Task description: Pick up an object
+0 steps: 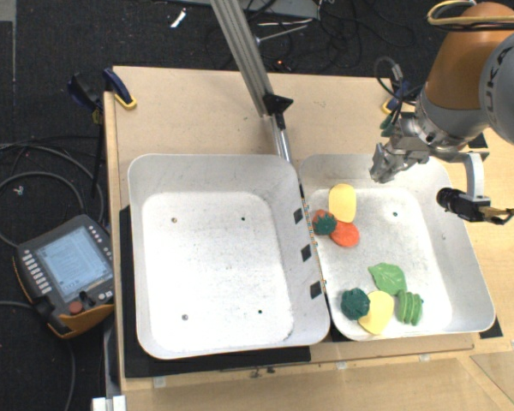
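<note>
Gripper above the right bin's far edge

The gripper [384,171] hangs over the right bin [463,268]; whether it grips anything cannot be told. A yellow toy [342,202], orange piece [346,235] and green pieces [387,276] lie below it.

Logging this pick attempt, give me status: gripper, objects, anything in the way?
Gripper above right bin's back edge, holding nothing visible. Toy foods untouched: yellow piece, orange piece, green cluster. Path unobstructed.

The tan bench [206,110] carries two shallow white bins side by side — the left bin [154,178], the right bin [458,255] — plus a blue-and-yellow clamp [120,88] at its far-left corner.
</note>
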Tool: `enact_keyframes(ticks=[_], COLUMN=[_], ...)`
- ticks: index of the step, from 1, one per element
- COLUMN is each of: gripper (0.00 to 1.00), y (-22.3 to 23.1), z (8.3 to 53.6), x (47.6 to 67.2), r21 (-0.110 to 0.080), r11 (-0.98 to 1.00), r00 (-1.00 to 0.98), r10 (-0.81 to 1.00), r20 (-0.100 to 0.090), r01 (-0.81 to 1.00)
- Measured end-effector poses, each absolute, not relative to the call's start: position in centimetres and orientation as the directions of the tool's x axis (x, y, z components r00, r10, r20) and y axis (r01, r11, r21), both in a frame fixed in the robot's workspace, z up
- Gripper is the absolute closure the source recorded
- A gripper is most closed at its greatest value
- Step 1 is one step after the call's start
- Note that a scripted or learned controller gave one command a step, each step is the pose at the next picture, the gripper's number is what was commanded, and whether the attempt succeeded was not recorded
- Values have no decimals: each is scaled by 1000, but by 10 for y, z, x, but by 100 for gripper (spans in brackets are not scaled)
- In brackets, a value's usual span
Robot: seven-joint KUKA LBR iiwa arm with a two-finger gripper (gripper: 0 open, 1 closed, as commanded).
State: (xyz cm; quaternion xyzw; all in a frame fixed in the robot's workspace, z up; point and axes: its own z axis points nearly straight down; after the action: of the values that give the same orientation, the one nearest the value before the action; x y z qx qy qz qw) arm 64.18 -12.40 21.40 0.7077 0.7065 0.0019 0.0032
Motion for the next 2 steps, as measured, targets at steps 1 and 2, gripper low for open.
enact_keyframes(ticks=[1,2], gripper=[100,100], y=[-124,-73], z=[239,227], x=[643,633], r21=[4,-1], r11=[2,8], r00=[-2,-8], r10=[1000,1000], r20=[-1,2], r01=[1000,1000])
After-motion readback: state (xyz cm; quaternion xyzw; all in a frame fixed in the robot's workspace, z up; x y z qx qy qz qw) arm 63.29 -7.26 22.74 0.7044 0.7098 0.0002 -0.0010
